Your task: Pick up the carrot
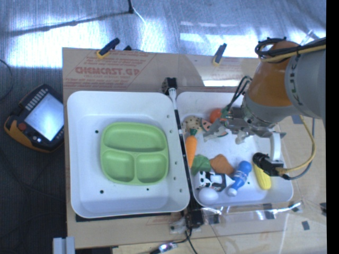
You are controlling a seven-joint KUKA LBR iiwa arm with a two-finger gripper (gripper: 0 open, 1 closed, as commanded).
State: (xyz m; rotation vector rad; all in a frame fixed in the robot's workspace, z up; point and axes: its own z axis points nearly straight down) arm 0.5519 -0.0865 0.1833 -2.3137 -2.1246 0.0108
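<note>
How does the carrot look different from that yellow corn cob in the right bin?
The carrot is orange with a green top; the corn cob is yellow all over. The carrot lies against the bin's left wall, the corn cob near its right wall beneath the arm. The carrot looks longer and tapered, the corn cob stubbier. Both lie lengthwise in the right bin.

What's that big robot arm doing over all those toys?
The robot arm is reaching into the right bin, which is full of toys. It wants the carrot, which lies along the bin's left wall, not picked up yet. Its claw hangs over the toys a bit to the right of the carrot. The left bin has a green divided plate in it.
</note>
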